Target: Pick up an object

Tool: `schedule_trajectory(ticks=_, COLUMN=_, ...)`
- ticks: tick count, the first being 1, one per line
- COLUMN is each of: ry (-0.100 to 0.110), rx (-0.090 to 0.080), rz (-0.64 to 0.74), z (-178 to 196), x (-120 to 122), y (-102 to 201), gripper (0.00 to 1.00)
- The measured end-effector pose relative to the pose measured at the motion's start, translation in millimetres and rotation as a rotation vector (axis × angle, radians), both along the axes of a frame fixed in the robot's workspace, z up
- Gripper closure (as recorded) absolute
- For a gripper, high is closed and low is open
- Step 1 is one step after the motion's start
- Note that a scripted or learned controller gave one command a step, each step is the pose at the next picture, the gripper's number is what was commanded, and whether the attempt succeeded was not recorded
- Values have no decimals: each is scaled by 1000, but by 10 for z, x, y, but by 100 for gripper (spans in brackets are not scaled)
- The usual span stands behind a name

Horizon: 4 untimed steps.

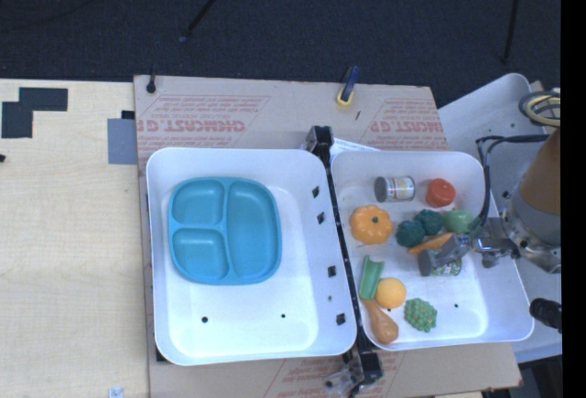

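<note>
Down in the right bin [499, 323], the pincer [446, 256] sits low among toy food by the broccoli [421, 229]; I cannot tell its grip. That broccoli looks light, hard and bumpy, so grab its sides

Right bin [476, 318] crowded; open floor along its bottom-right corner.

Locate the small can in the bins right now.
The small can lies on its side near the far edge of the right-hand bin, just left of the red tomato and above the orange pumpkin.
</note>
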<state>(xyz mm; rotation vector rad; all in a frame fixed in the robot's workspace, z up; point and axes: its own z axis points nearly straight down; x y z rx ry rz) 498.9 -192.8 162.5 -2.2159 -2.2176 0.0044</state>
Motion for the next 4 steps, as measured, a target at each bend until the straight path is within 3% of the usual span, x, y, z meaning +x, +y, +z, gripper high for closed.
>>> schedule_trajectory(ticks=2, ry=-3, rx=-1, rz=-1, z=-764, x=-8, y=69, gripper=0)
schedule_trajectory(ticks=3, ry=-4, rx=0, rz=-6, z=-645, x=-5, y=55, gripper=100)
schedule_trajectory(ticks=4, ry=-8, rx=-2, rz=0, z=-209, x=16, y=104, gripper=100)
